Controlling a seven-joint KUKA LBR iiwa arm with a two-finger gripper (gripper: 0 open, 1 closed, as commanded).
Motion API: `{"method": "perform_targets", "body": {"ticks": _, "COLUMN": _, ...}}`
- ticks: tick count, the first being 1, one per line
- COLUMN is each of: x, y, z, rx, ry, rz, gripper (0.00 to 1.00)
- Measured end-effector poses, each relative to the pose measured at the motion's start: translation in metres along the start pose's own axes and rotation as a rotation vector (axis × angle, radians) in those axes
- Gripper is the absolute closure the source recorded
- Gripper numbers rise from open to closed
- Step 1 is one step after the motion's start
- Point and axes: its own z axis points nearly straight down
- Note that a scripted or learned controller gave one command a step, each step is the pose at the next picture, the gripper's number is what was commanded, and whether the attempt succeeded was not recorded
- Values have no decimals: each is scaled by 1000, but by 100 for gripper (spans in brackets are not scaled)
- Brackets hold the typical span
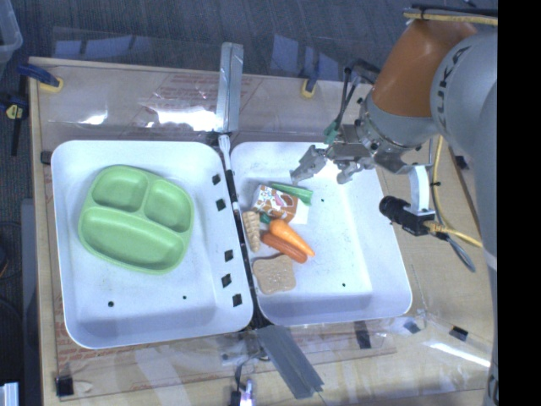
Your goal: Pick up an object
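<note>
The arm (pixel 448 66) reaches in from the right, its orange band above the wrist, and its pincer (pixel 325 166) hangs over the upper middle of the right bin (pixel 372 252). The 2 fingers look spread, one (pixel 306 166) pointing left and down, the other (pixel 348 174) shorter beside it, with nothing between them.

Below and left of the pincer, a cluster of toy food lies against the right bin's left wall. A printed packet (pixel 275 203) sits uppermost, with a green strip (pixel 292 193) along its upper edge, nearest the left finger but apart from it. Just beneath lies a carrot (pixel 287 242), tilted, its tip toward the lower right. A tan ridged piece (pixel 251 230) stands beside the carrot on the left, touching the wall. A brown slice (pixel 275 276) lies flat below the carrot.

The left bin (pixel 101 311) holds a green tray (pixel 135 218) with 3 compartments. Both bins rest on the bench (pixel 439 353).
</note>
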Motion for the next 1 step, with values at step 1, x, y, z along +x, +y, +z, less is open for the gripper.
{"method": "perform_targets", "body": {"ticks": 1, "x": 8, "y": -64, "z": 164, "rx": -3, "ry": 0, "rz": 23, "gripper": 0}}
